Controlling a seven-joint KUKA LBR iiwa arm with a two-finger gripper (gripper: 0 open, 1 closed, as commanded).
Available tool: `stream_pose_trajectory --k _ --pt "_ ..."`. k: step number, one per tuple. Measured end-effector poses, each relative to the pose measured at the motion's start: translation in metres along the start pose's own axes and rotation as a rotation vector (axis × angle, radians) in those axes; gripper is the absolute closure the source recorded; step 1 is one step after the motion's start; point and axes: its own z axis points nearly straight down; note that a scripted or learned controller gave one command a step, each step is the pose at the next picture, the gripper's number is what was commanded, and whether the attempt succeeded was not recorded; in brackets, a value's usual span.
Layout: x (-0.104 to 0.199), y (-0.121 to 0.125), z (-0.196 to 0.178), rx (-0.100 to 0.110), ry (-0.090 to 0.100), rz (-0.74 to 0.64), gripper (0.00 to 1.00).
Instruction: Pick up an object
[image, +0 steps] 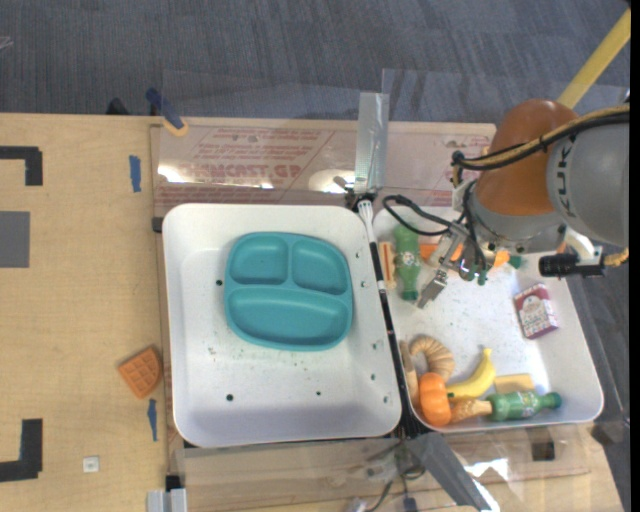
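My gripper (447, 276) hangs over the back part of the right bin (580, 345), just right of an upright green bottle (407, 262). Its fingers (432, 289) stand open and nothing sits between them. A small orange piece (429, 251) lies beside the bottle, partly behind the wrist cables. To the right of the gripper lies a red and white packet (536, 310). At the bin's front sit a beige ring (431, 352), an orange pumpkin (435, 399), a banana (478, 375), a wooden block (513, 383) and a green bottle on its side (520, 403).
The left bin (190, 330) holds a teal divided plate (288, 290). An orange waffle-like piece (140, 371) lies on the wooden bench left of the bins. A metal post (371, 140) stands behind the divider between the bins.
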Motion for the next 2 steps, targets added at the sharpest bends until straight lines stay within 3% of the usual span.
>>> stream_pose_trajectory --k 1,2 --pt "0.015 -0.046 0.001 -0.004 -0.012 -0.083 0.00" --pt "-0.013 -0.010 0.000 0.022 0.039 0.254 0.00"
